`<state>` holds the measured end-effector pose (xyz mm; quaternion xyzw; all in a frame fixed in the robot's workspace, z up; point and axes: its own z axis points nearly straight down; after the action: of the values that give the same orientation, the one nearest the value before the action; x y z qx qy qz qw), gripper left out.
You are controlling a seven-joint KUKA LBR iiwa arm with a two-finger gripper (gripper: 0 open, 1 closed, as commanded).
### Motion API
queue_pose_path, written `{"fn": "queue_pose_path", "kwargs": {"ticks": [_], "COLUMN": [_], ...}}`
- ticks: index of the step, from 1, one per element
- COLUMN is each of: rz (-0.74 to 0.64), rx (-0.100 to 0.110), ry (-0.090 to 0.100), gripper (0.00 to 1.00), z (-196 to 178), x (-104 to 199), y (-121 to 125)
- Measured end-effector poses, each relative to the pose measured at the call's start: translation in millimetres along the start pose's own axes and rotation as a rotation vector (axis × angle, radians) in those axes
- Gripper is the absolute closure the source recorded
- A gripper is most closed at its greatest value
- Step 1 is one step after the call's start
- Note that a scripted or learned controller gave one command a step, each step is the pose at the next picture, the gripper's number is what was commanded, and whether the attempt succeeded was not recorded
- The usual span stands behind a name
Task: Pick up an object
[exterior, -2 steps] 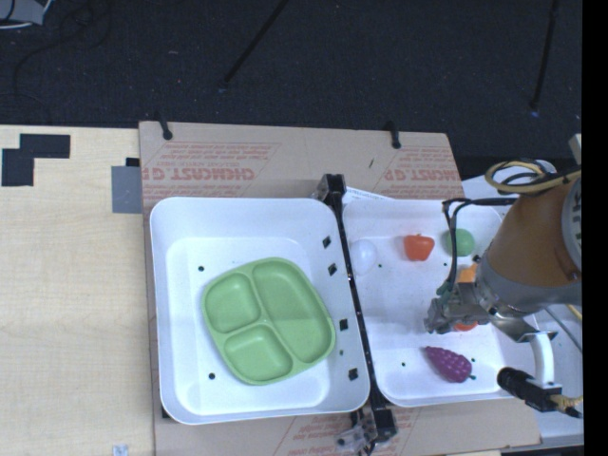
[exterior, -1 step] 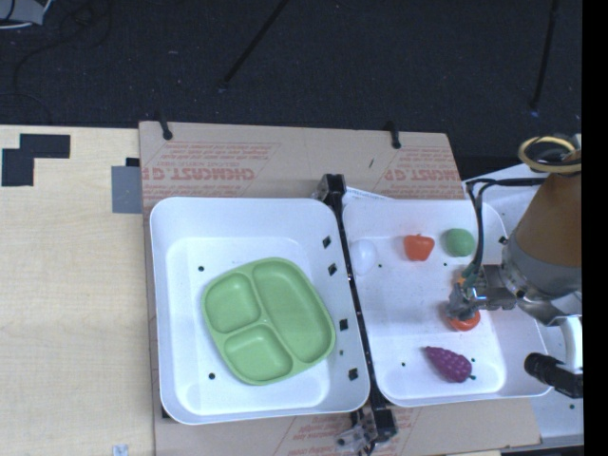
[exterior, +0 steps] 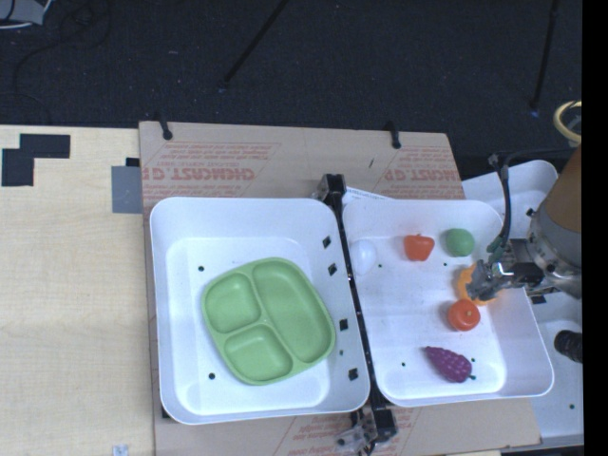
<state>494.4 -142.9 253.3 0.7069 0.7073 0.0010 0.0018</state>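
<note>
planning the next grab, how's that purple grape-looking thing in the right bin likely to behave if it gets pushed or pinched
The purple bunch looks small, so it is probably light and may slide on the smooth white bin floor when nudged. Its long, tapered shape suggests it would skid or pivot rather than roll like the round orange-red piece near it. The bumpy surface may give the pincer uneven contact.

The cardboard (exterior: 285, 164) under the bins bears red print — upside down, partly hidden, its letters too small to read for sure.
</note>
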Motion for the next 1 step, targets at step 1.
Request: {"fn": "queue_pose_path", "kwargs": {"ticks": [1], "rz": [-0.004], "rx": [0.006], "ry": [0.002], "gripper": [1.00], "z": [-2.9], "x": [56.7], "y": [15.8]}}
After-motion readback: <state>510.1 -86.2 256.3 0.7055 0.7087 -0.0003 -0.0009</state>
